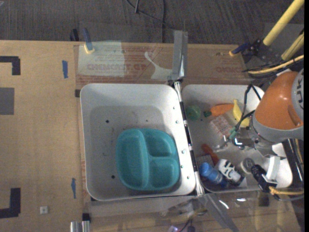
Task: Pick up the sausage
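At the far left, the tan counter [38, 129] carries black corner marks and a few short strips of blue tape [64, 69]. Behind the left bin, a clear sheet [108, 62] is taped flat to the counter. It has a line of reddish lettering that looks reversed and cannot be read.

The left bin [96, 100] holds a teal divided plate [146, 159], which lies flat in the near right part with its edge close to the bin's right wall. A grey upright bracket [179, 57] stands at the back, where the two bins meet.

The right bin [212, 92] is crowded. A small green item [193, 112] lies near its back left corner, with an orange piece [222, 108] beside it and then a yellow banana-like piece [236, 111]. In front of these is a clear packet with a red pattern [221, 125]. The sausage [208, 152] appears to be the short reddish piece lying slantwise near the left wall, between the packet and a blue bottle [209, 172]. A white and black object [229, 170] lies just beside the bottle on the right, and a small round grey thing [247, 165] sits further right.

The pincer [235, 140] hangs low over the middle of this bin, to the right of the sausage and apart from it, with nothing visibly in its hold. Whether it is open or closed cannot be told. Above it, the orange band [276, 108] of the arm covers the bin's right side, with black cables looping round it. Yellow bars [285, 16] slant across the top right corner.
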Controlling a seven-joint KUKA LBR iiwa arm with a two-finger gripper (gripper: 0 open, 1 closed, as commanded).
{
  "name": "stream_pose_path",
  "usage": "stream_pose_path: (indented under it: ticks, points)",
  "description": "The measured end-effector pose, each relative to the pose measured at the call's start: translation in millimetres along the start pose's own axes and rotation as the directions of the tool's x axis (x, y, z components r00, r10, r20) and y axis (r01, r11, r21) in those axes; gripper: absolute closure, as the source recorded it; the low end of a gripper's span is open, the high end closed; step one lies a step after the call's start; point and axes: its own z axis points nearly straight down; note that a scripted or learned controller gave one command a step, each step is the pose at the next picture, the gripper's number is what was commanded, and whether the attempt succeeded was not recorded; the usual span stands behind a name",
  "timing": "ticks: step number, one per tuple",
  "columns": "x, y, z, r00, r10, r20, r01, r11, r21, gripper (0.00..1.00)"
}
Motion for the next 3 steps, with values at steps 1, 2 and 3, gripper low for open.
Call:
stream_pose_path:
  ticks: [1,2,3]
  points:
    - [30.7,15.0,19.7,0.997,-0.075,0.002,0.075,0.997,-0.003,0.00]
    - [5.6,13.1,3.8,0.999,-0.035,0.000,0.035,0.999,0.002,0.00]
    - [34.5,6.6,-76.6,0.993,0.120,0.000,-0.120,0.993,0.004,0.00]
